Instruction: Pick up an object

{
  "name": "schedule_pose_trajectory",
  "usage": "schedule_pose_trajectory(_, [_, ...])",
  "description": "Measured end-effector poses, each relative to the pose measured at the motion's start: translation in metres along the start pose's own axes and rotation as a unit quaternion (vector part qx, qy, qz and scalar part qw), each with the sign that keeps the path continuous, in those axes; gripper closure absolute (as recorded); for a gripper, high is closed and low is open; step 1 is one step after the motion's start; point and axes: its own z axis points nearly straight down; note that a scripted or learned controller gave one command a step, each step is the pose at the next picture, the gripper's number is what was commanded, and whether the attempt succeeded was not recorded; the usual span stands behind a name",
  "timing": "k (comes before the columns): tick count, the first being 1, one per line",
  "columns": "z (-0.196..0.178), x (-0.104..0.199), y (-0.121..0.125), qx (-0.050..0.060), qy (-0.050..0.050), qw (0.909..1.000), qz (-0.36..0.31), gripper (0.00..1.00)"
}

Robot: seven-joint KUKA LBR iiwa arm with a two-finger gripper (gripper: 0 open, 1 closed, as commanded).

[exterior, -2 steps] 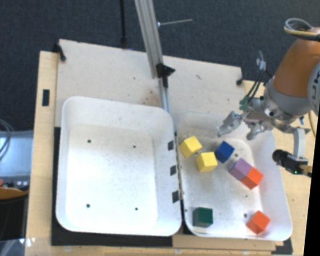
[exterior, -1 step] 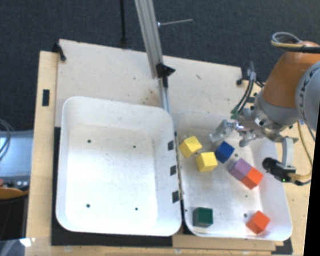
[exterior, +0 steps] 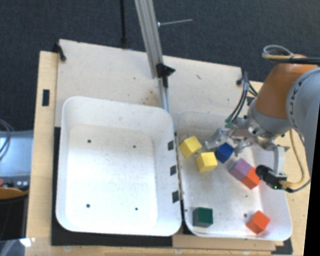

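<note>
Over the right bin (exterior: 278, 224), the hand (exterior: 225, 144) hangs at a blue cube (exterior: 224, 153); its grip state cannot be told.

Wooden bench (exterior: 41, 140) bearing two white bins (exterior: 121, 117) side by side.

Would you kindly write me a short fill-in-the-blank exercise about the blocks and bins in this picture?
1. All the blocks lie in the ____ bin.
2. The green block sits near that bin's ____ edge.
3. The gripper hovers over the ____ block.
4. There are ____ yellow blocks.

Missing words: right; front; blue; two
</note>
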Motion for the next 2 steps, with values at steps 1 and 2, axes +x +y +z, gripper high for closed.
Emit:
schedule_pose_trajectory(1, [-0.014, -0.001, 0.002, -0.004, 0.0, 1.0, 0.002, 1.0])
schedule_pose_trajectory(2, [-0.07, 0.005, 0.01, -0.006, 0.001, 1.0, -0.003, 1.0])
